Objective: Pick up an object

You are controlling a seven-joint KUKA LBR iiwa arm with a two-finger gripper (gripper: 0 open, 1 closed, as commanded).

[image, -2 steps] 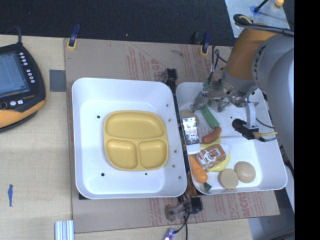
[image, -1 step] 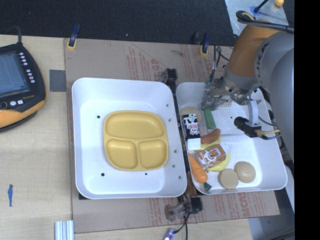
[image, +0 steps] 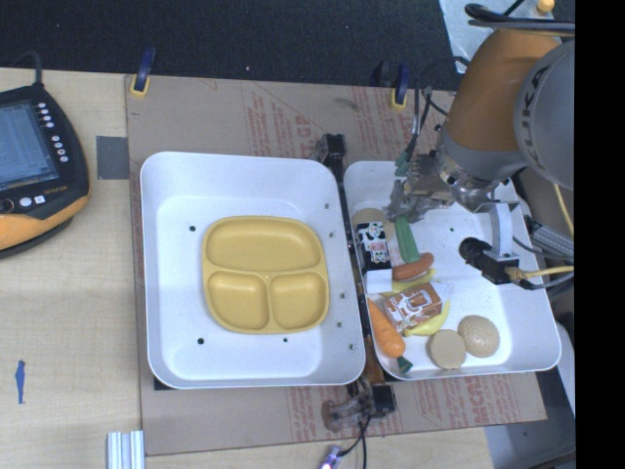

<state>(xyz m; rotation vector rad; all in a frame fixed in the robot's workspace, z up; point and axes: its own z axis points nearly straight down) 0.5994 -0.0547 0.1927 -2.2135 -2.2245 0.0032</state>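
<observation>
My gripper (image: 403, 206) hangs low over the far left part of the right bin (image: 527, 345). A green stick-shaped item (image: 404, 238) lies or hangs directly under its tip, touching it in this view. Just below that sit a red sausage (image: 413, 268), a printed snack packet (image: 411, 307) on a yellow banana (image: 434, 320), and an orange carrot (image: 388, 331). A small cow-patterned carton (image: 372, 243) stands at the bin's left wall. Two round tan buns (image: 479, 335) (image: 447, 349) rest near the front edge.
The left bin (image: 176, 340) holds a yellow three-compartment plate (image: 265, 272). A handheld control pendant (image: 34, 164) lies on the bench at far left. The arm's grey and orange body (image: 508, 86) covers the right bin's far right corner.
</observation>
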